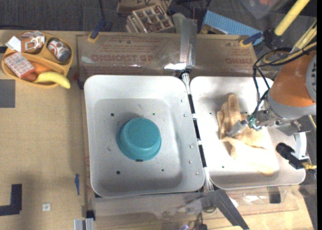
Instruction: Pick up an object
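A crumpled tan cloth (231, 109) lies in the right bin (210, 91), spreading from its middle toward the front right. My gripper (240, 127) is down on the cloth's middle, reaching in from the right below the orange band of the arm (294, 85). The arm's body hides how the gripper meets the fabric. A teal bowl (140, 138) rests upside down in the centre of the left bin (98, 92), well away from the gripper.
A raised rim (193, 118) divides the two bins. A yellow tray (31, 59) with toy food and a banana (53, 78) sits on the bench at the far left. Cardboard (136, 53) lines the back edge, with clutter behind it.
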`<state>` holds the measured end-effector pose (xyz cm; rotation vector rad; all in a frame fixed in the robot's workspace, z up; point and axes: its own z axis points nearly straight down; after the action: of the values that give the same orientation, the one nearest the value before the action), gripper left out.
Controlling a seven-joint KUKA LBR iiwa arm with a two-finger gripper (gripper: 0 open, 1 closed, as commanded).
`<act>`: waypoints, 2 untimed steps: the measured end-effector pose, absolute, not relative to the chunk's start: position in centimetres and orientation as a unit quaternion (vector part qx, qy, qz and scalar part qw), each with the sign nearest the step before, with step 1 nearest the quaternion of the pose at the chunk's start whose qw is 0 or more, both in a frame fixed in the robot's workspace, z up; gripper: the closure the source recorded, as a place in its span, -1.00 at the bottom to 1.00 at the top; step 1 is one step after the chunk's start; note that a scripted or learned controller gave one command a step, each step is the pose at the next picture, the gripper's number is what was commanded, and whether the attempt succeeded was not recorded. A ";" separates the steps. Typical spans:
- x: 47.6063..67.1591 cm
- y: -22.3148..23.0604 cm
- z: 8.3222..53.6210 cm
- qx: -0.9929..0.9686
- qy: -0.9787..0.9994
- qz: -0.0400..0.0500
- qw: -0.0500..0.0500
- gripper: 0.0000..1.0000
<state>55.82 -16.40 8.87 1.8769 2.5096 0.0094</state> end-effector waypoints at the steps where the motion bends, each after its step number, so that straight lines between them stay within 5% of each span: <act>1: 59.8 -13.2 16.7 0.572 0.820 0.000 0.001 -1.00; 2: 62.2 -10.3 8.8 0.589 0.808 0.001 0.003 -1.00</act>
<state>62.22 -10.25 8.78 1.8454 2.5342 0.0043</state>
